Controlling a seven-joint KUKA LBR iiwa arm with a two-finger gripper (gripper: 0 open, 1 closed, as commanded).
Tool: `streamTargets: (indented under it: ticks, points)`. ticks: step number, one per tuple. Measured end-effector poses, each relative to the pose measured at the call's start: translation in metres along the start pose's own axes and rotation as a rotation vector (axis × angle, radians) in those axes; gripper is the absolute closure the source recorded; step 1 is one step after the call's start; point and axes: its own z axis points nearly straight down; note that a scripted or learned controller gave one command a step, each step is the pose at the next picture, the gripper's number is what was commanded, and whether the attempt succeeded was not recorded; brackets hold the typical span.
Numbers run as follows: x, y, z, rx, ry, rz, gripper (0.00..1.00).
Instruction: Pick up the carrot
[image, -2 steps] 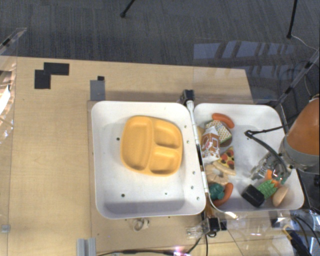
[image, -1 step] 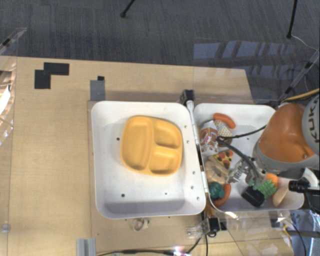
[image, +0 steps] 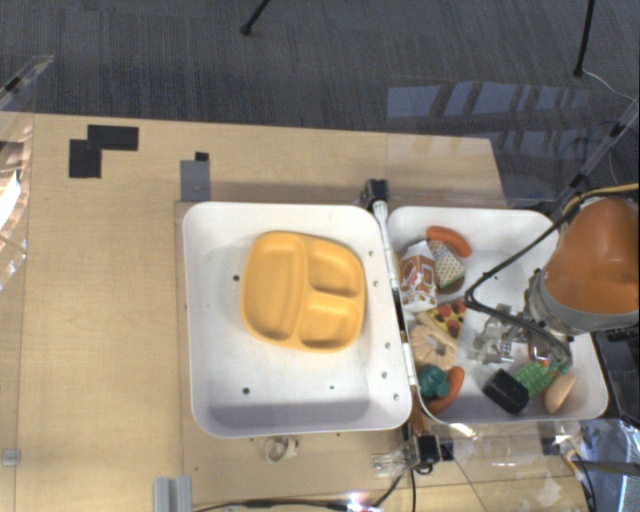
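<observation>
Right bin (image: 590, 405): carrot (image: 449, 386) at front-left corner, unlifted; gripper (image: 515, 345) over bin's middle, near carrot; jaw state indiscernible; grasp and lift pending.

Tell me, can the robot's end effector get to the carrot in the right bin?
Probably yes. The carrot lies uncovered near the bin's front-left corner, beside a green toy. The end effector hangs over the same bin, just to its right.
</observation>
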Motion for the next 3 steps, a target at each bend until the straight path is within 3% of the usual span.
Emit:
streamTargets:
  ticks: [1, 2, 3]
  points:
    - [-0.050, 0.012, 0.002, -0.001, 0.002, -0.431, 1.00]
    - [-0.082, -0.014, 0.003, -0.004, 0.003, -0.909, 1.00]
    - [-0.088, -0.039, 0.004, -0.005, 0.004, -1.382, 1.00]
